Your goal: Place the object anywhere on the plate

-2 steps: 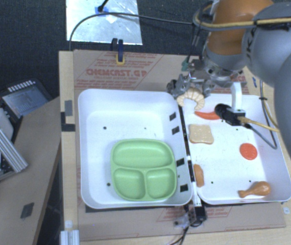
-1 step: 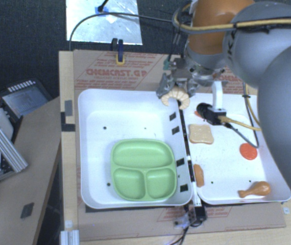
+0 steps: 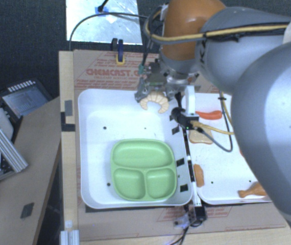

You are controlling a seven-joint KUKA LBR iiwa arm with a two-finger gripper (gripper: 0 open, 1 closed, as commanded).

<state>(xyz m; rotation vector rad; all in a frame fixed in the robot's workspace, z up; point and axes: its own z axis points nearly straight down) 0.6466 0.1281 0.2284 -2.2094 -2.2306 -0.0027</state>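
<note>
Where the hand [image 3: 154,97] hovers, a pale, curved croissant [image 3: 155,102].

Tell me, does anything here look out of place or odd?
Only slightly: a croissant hangs at the gripper above the left bin's far side, not on the green divided plate. Other toy foods lie scattered in the right bin. Nothing looks spilled or broken.

shallow white plastic bins: 2 [image 3: 92,152] [image 3: 237,180] | pale green three-compartment plastic plate: 1 [image 3: 143,168] | beige crescent croissant-shaped toy: 1 [image 3: 155,102] | orange carrot-like toy: 1 [image 3: 209,115] | tan toast-like flat piece: 1 [image 3: 201,137] | orange-brown drumstick-like pieces: 2 [image 3: 198,175] [image 3: 252,190]
</note>
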